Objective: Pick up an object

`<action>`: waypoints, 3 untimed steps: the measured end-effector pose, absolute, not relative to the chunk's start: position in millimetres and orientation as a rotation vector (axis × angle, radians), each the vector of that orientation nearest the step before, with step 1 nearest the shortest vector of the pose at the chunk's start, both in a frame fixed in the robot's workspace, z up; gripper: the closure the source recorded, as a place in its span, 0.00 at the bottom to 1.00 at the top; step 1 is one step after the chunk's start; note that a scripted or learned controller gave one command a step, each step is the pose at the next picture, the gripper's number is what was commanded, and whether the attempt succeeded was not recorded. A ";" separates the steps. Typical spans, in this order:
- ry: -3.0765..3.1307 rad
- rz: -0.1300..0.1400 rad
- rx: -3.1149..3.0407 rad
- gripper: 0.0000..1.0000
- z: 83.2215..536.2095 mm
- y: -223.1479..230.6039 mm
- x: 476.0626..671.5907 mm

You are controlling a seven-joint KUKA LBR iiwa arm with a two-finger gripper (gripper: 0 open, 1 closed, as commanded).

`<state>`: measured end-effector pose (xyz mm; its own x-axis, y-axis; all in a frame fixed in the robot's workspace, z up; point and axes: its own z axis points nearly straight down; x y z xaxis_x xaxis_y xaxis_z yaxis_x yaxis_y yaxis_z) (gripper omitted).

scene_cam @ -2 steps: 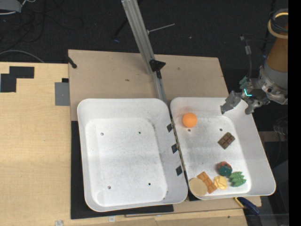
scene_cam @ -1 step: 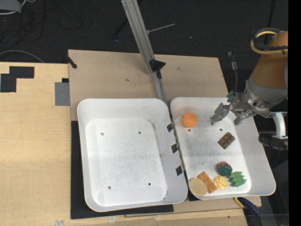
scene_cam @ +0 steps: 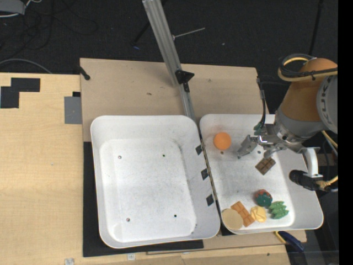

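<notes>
Two shallow white bins sit side by side on your worktop; the right-hand bin holds everything. Your grey arm's pincer hangs over its upper middle, fingers spread and pinching nothing. The small orange ball lies just beside it toward the left bin, nearest of all; the brown block lies just below, long axis slanted.

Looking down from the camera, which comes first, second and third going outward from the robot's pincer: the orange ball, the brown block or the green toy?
1. Brown block, just below the pincer.
2. Orange ball, to its left.
3. Green toy, far down by the bin's lower edge.
</notes>
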<state>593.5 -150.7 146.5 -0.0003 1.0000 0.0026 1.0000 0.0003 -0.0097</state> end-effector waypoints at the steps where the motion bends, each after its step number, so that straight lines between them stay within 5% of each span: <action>1: -2.214 0.007 -2.217 0.00 92.4 -149.2 591.6; 2: -2.210 0.004 -2.228 1.00 105.5 -151.4 592.7; 3: -2.217 -0.001 -2.227 1.00 147.8 -151.2 594.3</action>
